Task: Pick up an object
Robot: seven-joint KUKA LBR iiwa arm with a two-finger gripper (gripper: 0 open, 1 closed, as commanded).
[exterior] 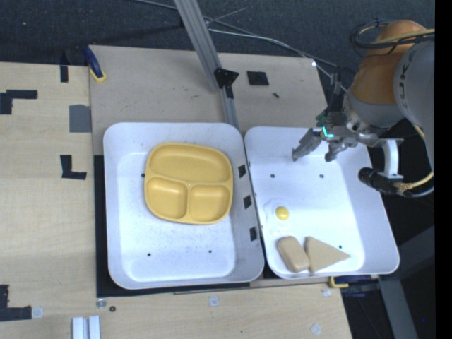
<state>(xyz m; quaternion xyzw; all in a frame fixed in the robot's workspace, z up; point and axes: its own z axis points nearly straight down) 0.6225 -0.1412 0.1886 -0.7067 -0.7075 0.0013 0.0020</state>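
Observation:
In the right bin (367,210) lie a small yellow ball (282,213), a tan rounded block (292,253) and a tan wedge (325,253) at the near edge. My gripper (316,150) hangs above the bin's far part, fingers spread open with nothing between them. It is well clear of all three objects. A yellow divided plate (188,183) rests in the left bin (127,253).
A grey metal post (201,37) rises at a slant behind the bins. Black cables (385,179) hang by the arm's wrist on the right. A raised divider (247,189) separates the two bins.

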